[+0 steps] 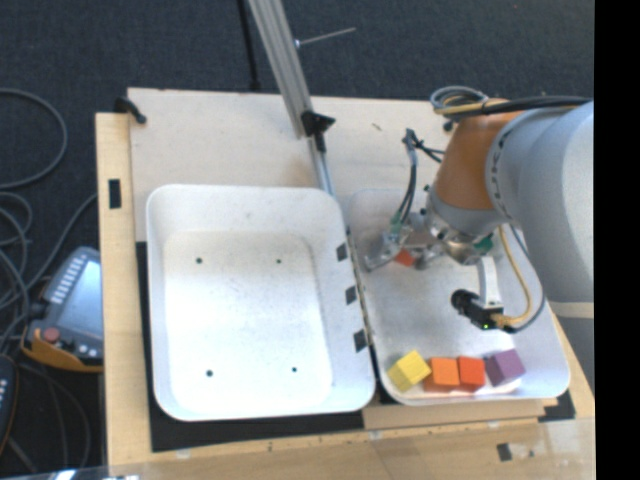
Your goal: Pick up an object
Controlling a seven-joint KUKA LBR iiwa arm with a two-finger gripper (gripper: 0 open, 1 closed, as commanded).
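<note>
We're looking down on a pale wooden bench [230, 133] standing on dark carpet [120, 28], cables trailing along the left side beside a grey handset [75, 293]. Two white bins sit side by side: the left bin [250, 298] and the right bin [540, 363]. Along the right bin's near edge we see a yellow block [409, 369], two orange blocks [458, 372] and a purple block [503, 366] in a row. The gripper [400, 253] hangs low at the right bin's far left corner, something small and red [404, 258] at its tip; open or closed, we cannot tell.
</note>
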